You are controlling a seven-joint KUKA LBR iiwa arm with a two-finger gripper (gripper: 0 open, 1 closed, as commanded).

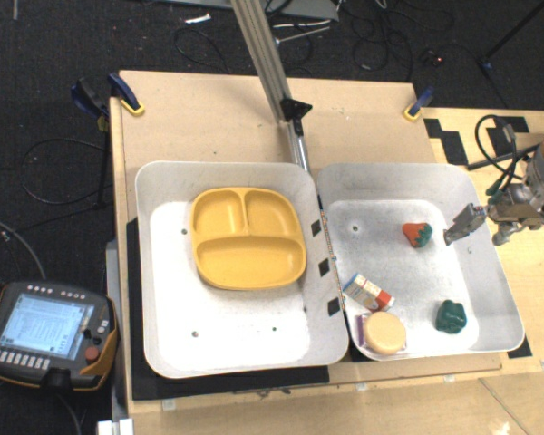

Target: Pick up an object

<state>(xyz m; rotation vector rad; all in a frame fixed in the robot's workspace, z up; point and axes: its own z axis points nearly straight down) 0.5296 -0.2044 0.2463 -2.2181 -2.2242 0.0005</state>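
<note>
Left bin (163, 270) holds yellow tray (248, 238); right bin (490, 288) holds strawberry (418, 234), carton (367, 291), round cake (384, 332), green toy (451, 316); gripper (483, 227) jaws spread, holding nothing.

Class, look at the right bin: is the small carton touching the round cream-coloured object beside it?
Cannot tell. In the camera view the small carton lies just above the round cream object; their edges meet with no white bin floor visible between, but one may merely overlap the other.

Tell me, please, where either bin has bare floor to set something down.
Left bin: open floor below the yellow plate and a strip on its left. Right bin: bare middle between strawberry, small carton and green toy. Crowded at the near-left corner around the round lid.
</note>
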